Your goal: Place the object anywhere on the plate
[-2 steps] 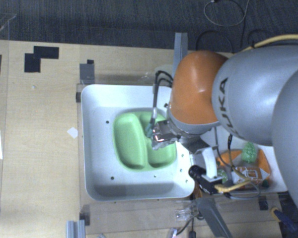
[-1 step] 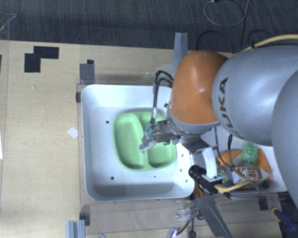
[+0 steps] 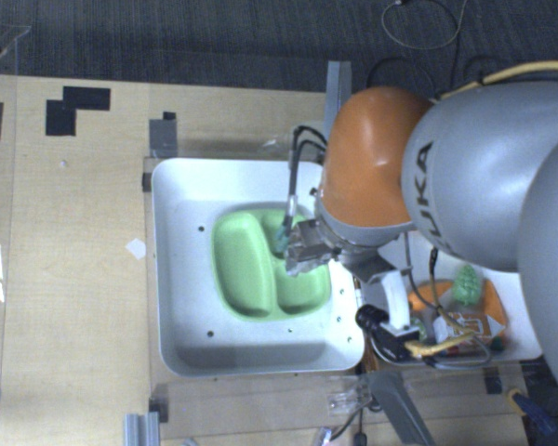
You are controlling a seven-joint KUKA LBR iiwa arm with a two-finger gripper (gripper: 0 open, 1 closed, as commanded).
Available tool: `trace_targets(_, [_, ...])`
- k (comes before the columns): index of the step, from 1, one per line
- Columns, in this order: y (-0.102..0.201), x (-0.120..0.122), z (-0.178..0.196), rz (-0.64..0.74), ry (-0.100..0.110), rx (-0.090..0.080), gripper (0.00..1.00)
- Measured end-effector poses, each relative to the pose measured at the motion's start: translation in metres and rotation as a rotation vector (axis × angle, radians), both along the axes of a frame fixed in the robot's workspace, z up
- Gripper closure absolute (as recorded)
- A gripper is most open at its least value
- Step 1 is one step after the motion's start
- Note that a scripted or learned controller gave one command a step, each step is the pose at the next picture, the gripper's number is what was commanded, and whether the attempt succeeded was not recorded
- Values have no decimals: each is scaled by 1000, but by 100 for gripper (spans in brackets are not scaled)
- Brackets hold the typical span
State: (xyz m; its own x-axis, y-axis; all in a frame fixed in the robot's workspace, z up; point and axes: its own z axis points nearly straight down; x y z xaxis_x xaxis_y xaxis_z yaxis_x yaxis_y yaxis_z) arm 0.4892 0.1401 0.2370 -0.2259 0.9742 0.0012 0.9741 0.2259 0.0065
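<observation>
The grey metal gripper [image 3: 298,249], its grip impossible to make out, hangs over the glossy, rounded light-green plastic plate [image 3: 251,268] in the smooth white left bin [image 3: 181,249], beneath the "KUKA"-lettered grey arm [image 3: 474,193], while the orange carrot-shaped toy with a green top [image 3: 465,291] lies in the right bin.

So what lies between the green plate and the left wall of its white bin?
In the camera view, nothing: bare white floor runs from the green plate to the left wall of the white bin, marked by a few small dark holes.

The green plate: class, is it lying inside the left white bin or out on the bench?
Inside. The green plate lies flat on the floor of the left white bin, with the bin's raised white rim all around it; the arm covers its right part.
</observation>
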Motion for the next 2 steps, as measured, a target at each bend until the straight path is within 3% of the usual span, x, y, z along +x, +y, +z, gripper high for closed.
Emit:
trace_targets(1, [9, -2, -39, 160, 3, -2, 100])
trace_targets(2, [32, 31, 96, 15, 0, -1, 100])
